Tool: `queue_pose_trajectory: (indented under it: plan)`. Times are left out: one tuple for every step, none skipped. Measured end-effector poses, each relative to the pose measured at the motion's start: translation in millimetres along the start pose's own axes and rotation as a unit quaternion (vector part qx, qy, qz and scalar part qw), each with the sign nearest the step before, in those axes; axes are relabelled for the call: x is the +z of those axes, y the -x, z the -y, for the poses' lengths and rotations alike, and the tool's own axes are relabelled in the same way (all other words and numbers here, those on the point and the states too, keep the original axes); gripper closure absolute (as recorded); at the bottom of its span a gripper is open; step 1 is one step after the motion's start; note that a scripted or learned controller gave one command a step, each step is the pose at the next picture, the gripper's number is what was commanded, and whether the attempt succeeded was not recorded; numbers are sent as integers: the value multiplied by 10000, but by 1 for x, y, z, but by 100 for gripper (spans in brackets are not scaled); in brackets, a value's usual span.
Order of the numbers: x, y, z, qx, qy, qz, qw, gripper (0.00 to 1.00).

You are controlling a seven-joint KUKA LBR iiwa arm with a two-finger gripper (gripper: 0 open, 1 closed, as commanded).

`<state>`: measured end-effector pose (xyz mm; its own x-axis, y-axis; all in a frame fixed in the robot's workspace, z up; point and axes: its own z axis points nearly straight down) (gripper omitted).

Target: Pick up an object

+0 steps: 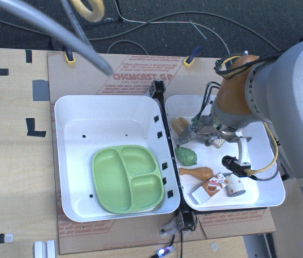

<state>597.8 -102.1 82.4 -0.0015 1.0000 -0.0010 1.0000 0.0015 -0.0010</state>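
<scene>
Bins: left (70, 117) holds a green plate (127, 177); right (264, 192) holds toy food; end effector (208, 136) state unclear.

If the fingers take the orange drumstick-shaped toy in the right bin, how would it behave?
The drumstick toy looks smooth and glossy, so it may slip. Its rounded, tapering body would probably pivot or roll if pushed. It lies close to the green lumpy toy, which might be nudged.
</scene>
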Motion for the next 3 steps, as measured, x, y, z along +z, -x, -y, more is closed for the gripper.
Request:
queue_pose_trajectory:
  plan:
    - [-3,0,-1,0,8,-1,10000,0]
    - [-13,0,-1,-4,8,4,10000,100]
    - [-75,-6,2,-1,26,-4,10000,100]
